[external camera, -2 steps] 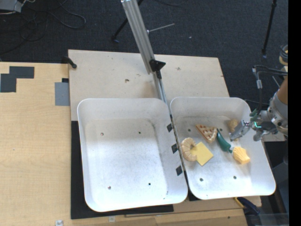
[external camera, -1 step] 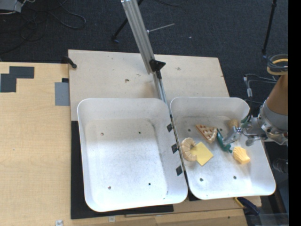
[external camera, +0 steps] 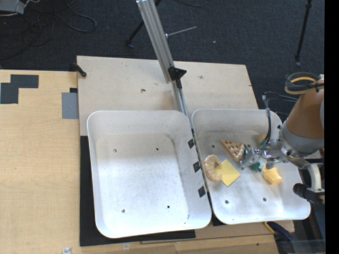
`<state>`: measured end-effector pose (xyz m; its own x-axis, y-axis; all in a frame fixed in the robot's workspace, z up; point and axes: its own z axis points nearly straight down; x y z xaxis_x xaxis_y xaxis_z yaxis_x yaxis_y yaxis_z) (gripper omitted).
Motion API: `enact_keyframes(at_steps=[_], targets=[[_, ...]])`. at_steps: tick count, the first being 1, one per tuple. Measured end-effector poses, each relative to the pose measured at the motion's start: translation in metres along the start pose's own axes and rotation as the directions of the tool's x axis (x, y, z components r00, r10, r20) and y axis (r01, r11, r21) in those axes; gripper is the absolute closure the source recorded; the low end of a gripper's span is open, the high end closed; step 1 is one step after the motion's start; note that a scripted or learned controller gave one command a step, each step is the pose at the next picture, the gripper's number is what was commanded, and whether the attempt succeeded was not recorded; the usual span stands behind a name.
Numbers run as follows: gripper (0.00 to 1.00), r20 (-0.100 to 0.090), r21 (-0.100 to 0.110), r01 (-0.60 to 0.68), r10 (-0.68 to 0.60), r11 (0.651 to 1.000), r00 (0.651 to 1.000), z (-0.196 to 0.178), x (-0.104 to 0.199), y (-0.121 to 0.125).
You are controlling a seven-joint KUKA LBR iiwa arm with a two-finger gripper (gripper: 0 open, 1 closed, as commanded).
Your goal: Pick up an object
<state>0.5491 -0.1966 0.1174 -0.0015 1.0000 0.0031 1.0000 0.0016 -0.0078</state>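
Observation:
In the right bin [external camera: 249, 208] lie several small food-like objects: a brown waffle-patterned wedge [external camera: 232, 148], a tan round piece [external camera: 212, 166], a flat yellow square [external camera: 229, 173] and a yellow chunk [external camera: 272, 175]. My gripper [external camera: 251, 160] reaches in from the right and is low over the bin floor, just right of the waffle wedge and left of the yellow chunk. A small green thing [external camera: 256, 166] shows beside its tip. The fingers are too small and cluttered to read.
The left bin [external camera: 106, 136] stands beside the right one, split by a ridge with black clips [external camera: 196, 166]. A slanted aluminium bar [external camera: 159, 41] rises behind the bins. The arm's orange band [external camera: 307, 115] hangs over the right bin's right edge.

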Motion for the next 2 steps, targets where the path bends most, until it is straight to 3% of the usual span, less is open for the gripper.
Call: enact_keyframes(at_steps=[1,2], targets=[[0.00,0.003,-0.007,-0.004,0.004,1.000,1.000,0.025,0.000,0.001],[1.00,0.002,-0.006,-0.009,0.009,1.000,1.000,0.015,0.000,0.000]])
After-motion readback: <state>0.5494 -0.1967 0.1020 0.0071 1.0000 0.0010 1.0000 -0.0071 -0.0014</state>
